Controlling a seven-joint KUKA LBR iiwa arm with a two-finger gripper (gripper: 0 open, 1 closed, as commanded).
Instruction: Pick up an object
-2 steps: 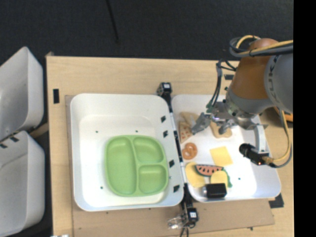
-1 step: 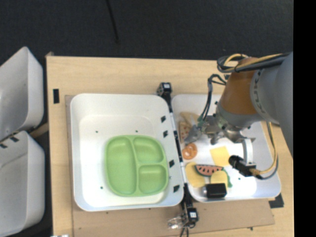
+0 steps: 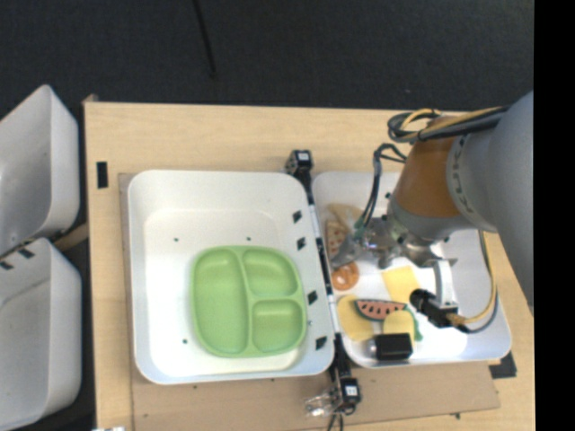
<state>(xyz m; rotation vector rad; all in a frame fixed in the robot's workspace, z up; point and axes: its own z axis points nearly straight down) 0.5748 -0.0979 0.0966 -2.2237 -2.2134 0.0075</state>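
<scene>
My gripper (image 3: 375, 245) hangs low over the middle of the right bin (image 3: 476, 344), below the arm's orange band (image 3: 429, 182). Just to its left lie a brown pizza-like slice (image 3: 337, 229) and an orange ring (image 3: 344, 277). A yellow wedge (image 3: 400, 283) sits right below the gripper. Nearer the front are a watermelon slice (image 3: 379, 309) resting on a pale yellow piece (image 3: 358, 325), and a black block (image 3: 393, 347). The wrist hides what lies directly under it.
The left bin (image 3: 153, 205) holds a green divided plate (image 3: 247, 299). The ridge where the two bins meet (image 3: 316, 259) runs just left of the objects. Black cables (image 3: 449, 317) loop from the wrist over the right bin's front.
</scene>
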